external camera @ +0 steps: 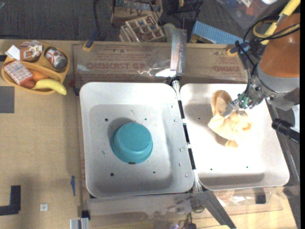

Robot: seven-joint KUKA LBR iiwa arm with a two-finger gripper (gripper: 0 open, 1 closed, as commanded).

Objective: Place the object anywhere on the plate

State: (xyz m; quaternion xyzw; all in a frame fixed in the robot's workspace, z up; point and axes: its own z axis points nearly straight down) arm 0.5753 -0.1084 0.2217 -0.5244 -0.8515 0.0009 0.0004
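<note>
A round teal plate (132,142) sits in the middle of the left white bin (95,101). The object (228,123) is a soft, pale yellow and tan thing that lies crumpled in the right white bin (267,161), towards its back. One rounded lobe of it points to the bin's far wall. My gripper (237,107) comes down from the upper right and sits right at the object's upper right part, touching or nearly touching it. The grey wrist and orange band rise above it at the view's right.
A yellow tray (14,76) with a banana, cans and packets lies on the bench at the far left. A cardboard strip (128,63) runs behind both bins. Cables and clutter lie beyond it. A raised divider (183,128) separates the bins.
</note>
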